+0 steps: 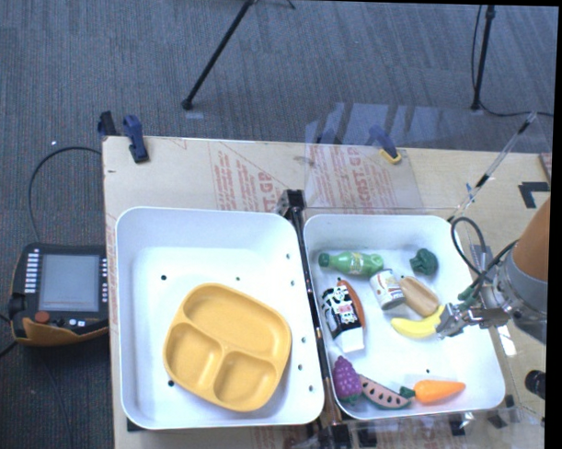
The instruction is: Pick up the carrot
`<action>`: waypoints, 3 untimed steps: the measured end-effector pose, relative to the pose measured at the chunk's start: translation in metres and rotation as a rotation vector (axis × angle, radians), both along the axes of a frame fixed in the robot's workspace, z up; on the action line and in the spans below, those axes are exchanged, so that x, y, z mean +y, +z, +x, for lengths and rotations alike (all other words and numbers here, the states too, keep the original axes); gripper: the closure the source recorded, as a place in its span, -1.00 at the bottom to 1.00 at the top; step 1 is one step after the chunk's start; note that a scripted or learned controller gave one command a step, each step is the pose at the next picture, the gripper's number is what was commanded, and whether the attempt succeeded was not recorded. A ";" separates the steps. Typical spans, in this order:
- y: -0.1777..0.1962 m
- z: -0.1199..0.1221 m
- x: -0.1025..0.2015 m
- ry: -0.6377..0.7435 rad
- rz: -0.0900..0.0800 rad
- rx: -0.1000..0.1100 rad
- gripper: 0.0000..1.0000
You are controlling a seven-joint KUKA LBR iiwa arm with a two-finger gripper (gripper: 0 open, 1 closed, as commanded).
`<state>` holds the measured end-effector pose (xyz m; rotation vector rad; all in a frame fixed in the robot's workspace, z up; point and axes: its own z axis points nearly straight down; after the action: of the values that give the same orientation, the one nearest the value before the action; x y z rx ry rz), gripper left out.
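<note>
The carrot (438,391), orange with a green top at its left end, lies near the front right corner of the right bin (483,360). My gripper (451,322) hangs over the right side of that bin, behind the carrot and right at the tip of a yellow banana (414,326). There is a clear gap of white bin floor between gripper and carrot. The arm comes in from the right edge.
The right bin also holds a watermelon slice (384,395) and purple grapes (346,378) left of the carrot, a milk carton (341,310), a can (386,289), a bread roll (419,295), a green bottle (351,262) and a green vegetable (424,262). A yellow divided plate (227,345) lies in the left bin (142,260).
</note>
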<state>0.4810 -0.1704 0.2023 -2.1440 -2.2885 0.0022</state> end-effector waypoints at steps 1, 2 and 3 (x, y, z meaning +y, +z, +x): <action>0.017 0.012 -0.042 -0.255 -0.002 0.001 1.00; 0.024 0.013 -0.041 -0.251 0.000 0.008 1.00; 0.030 0.014 -0.041 -0.246 0.003 0.016 1.00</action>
<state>0.4945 -0.2110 0.2320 -2.3980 -1.9993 0.0145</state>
